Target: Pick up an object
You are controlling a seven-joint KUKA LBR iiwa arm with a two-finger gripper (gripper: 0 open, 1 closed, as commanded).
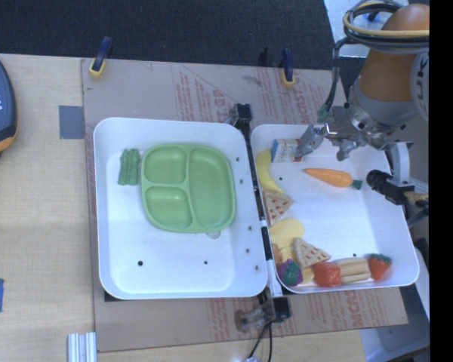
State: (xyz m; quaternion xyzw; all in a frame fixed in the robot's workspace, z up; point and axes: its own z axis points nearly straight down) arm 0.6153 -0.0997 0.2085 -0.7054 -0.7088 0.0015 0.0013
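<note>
So the tabletop (pixel 38 225) took up most of the shot, with a sheet of printed cardboard (pixel 174 89) clamped on top and your two white bins sitting on that. The arm (pixel 389 59) came in from the right and hung over the far end of the right bin (pixel 377 225).

Left bin (pixel 121 262) had the green divided plate (pixel 189 187) in it, plus a little green bean-looking piece (pixel 128 167) just beside the plate's left edge. Nothing for you to worry about there, I'd say.

Right bin was where all the toy food was. The carrot (pixel 328 176) lay on its own near the far end, just below the hand (pixel 326 143). Along the bin's left wall you had a banana (pixel 264 173), a cracker (pixel 278 204) and a yellow slice (pixel 287 231). Down at the near end sat a pile: another cracker (pixel 309 253), grapes (pixel 290 271), a tomato (pixel 327 274), a breadstick-ish thing (pixel 355 268) and a strawberry (pixel 379 265).

The hand looked spread wide, fingers either side of empty space, nothing between them. It was above the bin floor, near the carrot but not touching it as far as I could tell.

So progress-wise: you weren't there yet. Nothing was picked, everything lay flat in the bins. My guess is the carrot was the target, since it was closest and well apart from the rest. What was left was the whole grab: come down, close, lift.
</note>
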